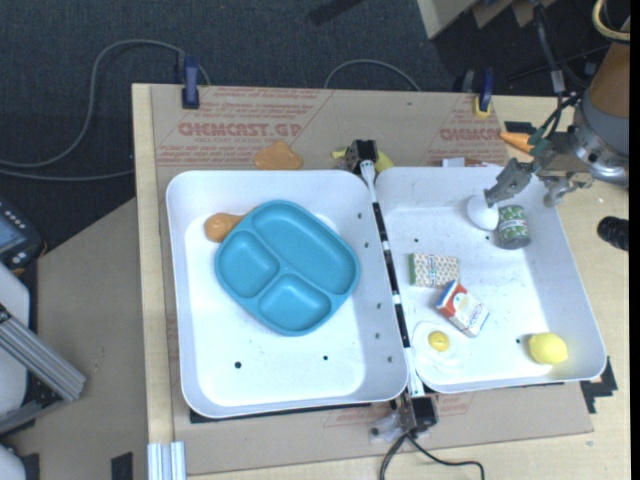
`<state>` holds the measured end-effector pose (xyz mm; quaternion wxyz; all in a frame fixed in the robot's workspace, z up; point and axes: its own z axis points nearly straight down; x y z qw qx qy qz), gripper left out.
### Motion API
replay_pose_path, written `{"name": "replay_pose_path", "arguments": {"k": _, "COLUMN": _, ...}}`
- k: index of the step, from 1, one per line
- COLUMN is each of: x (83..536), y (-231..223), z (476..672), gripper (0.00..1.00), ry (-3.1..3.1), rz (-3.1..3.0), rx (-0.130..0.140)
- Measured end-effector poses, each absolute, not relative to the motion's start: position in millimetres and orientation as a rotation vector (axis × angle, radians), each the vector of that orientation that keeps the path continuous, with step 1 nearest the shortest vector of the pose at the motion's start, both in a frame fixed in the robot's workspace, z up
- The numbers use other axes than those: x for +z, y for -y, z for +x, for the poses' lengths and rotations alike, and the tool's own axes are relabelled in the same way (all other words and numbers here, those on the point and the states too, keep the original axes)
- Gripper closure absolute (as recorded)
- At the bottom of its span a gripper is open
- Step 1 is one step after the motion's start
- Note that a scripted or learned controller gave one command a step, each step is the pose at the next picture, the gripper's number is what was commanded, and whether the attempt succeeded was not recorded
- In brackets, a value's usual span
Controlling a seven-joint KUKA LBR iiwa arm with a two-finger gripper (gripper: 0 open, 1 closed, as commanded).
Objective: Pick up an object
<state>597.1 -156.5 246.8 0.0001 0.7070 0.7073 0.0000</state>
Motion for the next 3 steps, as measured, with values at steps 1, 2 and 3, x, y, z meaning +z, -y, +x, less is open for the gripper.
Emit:
{"name": "replay_pose_path", "arguments": {"k": 1, "x": 129.6, "y": 116.8, "z": 573.3, "gripper": 0.0, "ry": -2.233, "rz": 2.227, "rx": -0.008}}
{"name": "replay_pose_path", "arguments": {"k": 2, "x": 85.7, "y": 100.8, "z": 541.9, "gripper": 0.0, "ry": -2.216, "rz": 2.223, "rx": 0.008}}
{"name": "replay_pose_path", "arguments": {"k": 3, "x": 84.7, "y": 96.6, "z": 514.3, "gripper": 0.0, "ry": -2.223, "rz": 2.224, "rx": -0.002}}
